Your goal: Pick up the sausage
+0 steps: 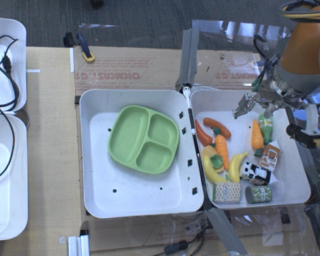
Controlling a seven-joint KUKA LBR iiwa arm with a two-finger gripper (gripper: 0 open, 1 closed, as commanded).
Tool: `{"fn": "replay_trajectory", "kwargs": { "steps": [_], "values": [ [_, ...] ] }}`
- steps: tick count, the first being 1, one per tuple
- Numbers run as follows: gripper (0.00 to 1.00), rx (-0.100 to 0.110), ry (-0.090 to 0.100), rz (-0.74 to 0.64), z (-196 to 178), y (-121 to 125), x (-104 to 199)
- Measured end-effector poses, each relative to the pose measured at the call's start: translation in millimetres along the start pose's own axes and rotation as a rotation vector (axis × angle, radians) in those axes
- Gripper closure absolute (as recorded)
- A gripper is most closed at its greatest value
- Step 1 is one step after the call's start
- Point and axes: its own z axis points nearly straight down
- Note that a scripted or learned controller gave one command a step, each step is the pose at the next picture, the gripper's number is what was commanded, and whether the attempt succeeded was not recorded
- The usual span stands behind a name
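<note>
Two red-orange sausage-shaped pieces lie in the right bin: one sausage near the bin's upper left, and a second, darker one along the left wall. My gripper hovers over the bin's upper middle, to the right of and slightly beyond both pieces. Its fingers stand open with nothing between them. The arm's orange band rises at the upper right.
Packed around the sausages are a carrot, two bananas, an orange vegetable with a green top, a cow toy, a small carton, a box and a can. The left bin holds a green divided plate.
</note>
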Motion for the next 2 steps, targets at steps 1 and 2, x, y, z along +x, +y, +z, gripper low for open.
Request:
{"fn": "replay_trajectory", "kwargs": {
  "steps": [1, 2],
  "values": [
    [0.00, -0.002, 0.000, 0.006, 122.2, 25.6, 16.0],
    [1.00, 0.002, 0.001, 0.011, 116.2, 25.2, 14.3]
  ]
}}
